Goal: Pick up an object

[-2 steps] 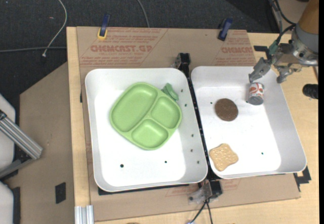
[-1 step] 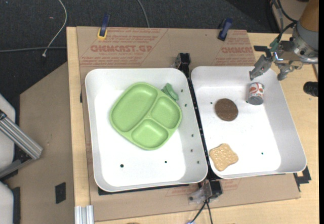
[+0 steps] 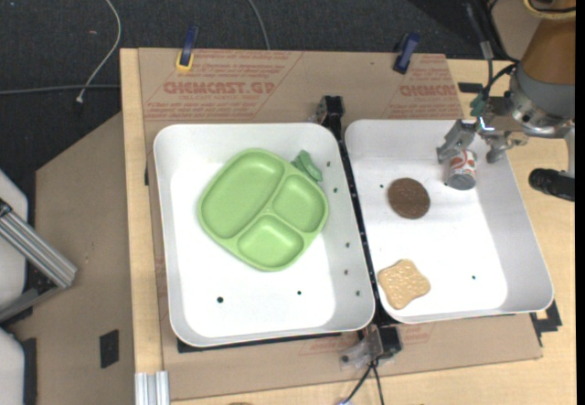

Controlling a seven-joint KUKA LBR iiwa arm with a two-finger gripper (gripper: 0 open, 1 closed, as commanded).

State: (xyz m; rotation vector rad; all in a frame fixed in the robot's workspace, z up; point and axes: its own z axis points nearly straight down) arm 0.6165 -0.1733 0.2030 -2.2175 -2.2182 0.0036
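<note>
In the right bin [image 3: 512,248] lie a round dark brown cookie [image 3: 409,197], a tan cracker-shaped piece [image 3: 403,283] near the front left corner, and a small red and white can [image 3: 462,172] near the back. My gripper [image 3: 475,149] hangs just over the can at the bin's back right. It is open, its two fingers spread, and the can sits below and slightly left of them. Nothing is held between the fingers.
The left bin [image 3: 183,284] holds a green divided plate [image 3: 263,208] with a small green piece [image 3: 309,165] at its back right edge. A black clamp [image 3: 330,109] sits between the bins at the back. The arm's orange band [image 3: 553,51] rises at the right.
</note>
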